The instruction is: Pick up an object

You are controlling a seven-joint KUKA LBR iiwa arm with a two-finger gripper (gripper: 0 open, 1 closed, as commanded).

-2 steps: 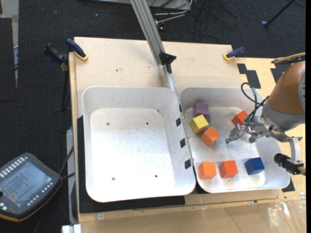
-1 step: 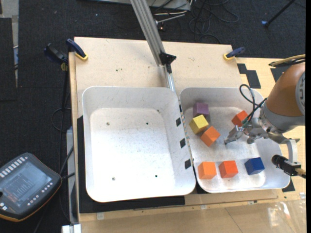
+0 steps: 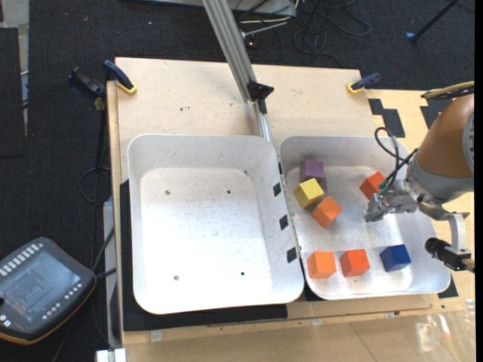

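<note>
Your gripper [image 3: 375, 211] hangs low in the right bin [image 3: 423, 283]; whether it is released or clenched you cannot tell. The red-orange cube [image 3: 371, 185] sits just beyond it, on the far side, slightly left

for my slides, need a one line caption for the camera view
KUKA arm's gripper lowered into the right bin among seven coloured cubes.

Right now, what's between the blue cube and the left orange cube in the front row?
Another orange cube sits between the blue cube and the left orange cube, seen in the camera view.
</note>
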